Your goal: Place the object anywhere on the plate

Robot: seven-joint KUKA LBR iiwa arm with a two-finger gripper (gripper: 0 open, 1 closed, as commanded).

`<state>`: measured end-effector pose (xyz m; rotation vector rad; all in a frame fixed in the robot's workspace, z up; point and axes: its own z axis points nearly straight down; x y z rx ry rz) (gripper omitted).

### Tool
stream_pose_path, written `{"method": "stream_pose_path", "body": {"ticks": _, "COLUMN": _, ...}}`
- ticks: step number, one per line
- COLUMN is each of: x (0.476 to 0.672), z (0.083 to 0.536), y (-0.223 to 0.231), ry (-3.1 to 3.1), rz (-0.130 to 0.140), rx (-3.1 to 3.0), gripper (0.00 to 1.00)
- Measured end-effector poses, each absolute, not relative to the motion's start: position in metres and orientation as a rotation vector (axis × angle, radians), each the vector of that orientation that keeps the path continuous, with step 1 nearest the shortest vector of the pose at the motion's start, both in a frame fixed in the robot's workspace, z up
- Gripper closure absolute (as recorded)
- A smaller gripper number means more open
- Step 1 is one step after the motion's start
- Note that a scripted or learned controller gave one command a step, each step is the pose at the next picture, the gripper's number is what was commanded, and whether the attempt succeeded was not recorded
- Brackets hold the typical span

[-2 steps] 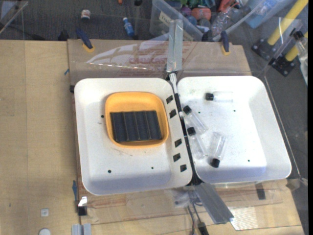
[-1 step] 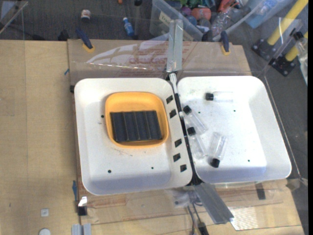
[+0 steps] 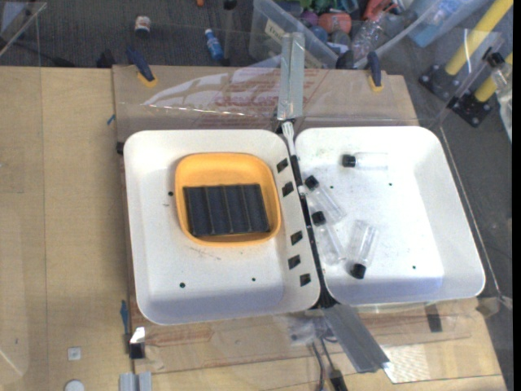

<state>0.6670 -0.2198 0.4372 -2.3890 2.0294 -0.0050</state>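
I cannot tell my gripper's state. Clear black-capped tubes lie loose in the right bin (likely awaiting pickup), while a black ridged block lies flat on the orange plate, left bin, probably delivered.

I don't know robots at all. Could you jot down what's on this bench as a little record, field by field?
left bin: shallow, white, holds the plate
plate: orange, squarish with rounded corners
on the plate: a black ribbed block, lying flat
right bin: shallow, white, holds the vials
vials: several small clear vials with black caps, one near the front, one near the back, others along the left wall
behind the bench: a clear tub of coloured items
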Motion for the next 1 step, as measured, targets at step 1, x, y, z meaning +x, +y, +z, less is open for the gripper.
{"method": "stream_pose_path", "body": {"ticks": 1, "x": 0.668, "z": 0.4366, "y": -0.216, "ry": 1.572, "rz": -0.009, "rx": -2.712, "gripper": 1.0}}
